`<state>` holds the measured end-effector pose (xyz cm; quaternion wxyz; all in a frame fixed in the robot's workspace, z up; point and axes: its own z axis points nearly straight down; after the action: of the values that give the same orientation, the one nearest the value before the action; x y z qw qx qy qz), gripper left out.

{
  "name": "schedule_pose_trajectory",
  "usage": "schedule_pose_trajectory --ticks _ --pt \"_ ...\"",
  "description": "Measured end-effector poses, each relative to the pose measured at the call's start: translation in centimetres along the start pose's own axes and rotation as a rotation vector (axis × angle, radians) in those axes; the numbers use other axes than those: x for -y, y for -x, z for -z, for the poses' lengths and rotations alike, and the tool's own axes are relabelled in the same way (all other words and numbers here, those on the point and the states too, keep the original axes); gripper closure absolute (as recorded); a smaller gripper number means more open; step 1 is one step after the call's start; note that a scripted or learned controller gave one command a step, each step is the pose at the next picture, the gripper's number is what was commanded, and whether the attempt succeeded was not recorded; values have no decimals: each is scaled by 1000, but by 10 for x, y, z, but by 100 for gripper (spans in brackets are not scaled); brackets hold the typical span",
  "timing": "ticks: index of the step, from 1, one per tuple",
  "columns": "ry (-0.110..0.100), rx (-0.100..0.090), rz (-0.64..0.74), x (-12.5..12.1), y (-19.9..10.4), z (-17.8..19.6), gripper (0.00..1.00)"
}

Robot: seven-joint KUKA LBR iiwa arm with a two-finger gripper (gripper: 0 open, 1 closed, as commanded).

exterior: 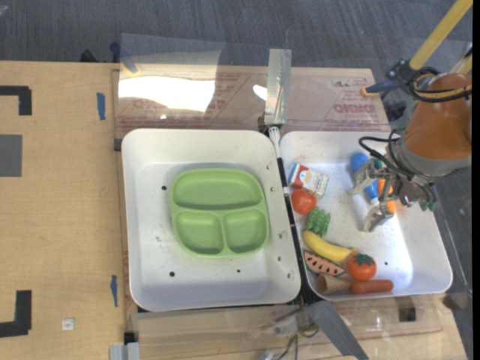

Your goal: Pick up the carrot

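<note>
Carrot first: the one small orange piece that could be it (385,189) sits tucked right against the metal two-finger gripper (379,202), in the far right part of the right shallow white bin (427,265). The claw hangs low over the bin floor there, under the grey arm's broad orange band (442,126). How wide it stands cannot be told, and neither can whether that orange piece is gripped or merely beside it; the spot is a tangle of metal, wires and colour. A small blue rounded object (361,161) lies just to its left.

Further left come a red-and-white carton (309,178), its label too small to read, a red tomato (303,202) touching it, and a knobbly green vegetable (319,221). Along the near edge lie a yellow banana (327,247), a watermelon slice (321,264), a second red fruit with a green top (361,266) and a long red sausage-like piece (371,285).

The left white bin (142,223) carries a green three-compartment plastic tray (220,210). Behind both bins, red print on the clear sheet (352,107) is too blurred to read.
</note>
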<state>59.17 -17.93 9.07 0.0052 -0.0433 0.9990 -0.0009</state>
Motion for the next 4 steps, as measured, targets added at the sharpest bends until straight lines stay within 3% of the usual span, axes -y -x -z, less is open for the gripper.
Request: schedule_pose_trajectory --ticks 1,2,3,4 --pt "-2 13 1 -1 4 13 100" --pt "-2 11 2 -1 4 12 0" --pt "2 0 -242 14 4 -2 0" --pt "-2 15 -241 14 8 13 100"
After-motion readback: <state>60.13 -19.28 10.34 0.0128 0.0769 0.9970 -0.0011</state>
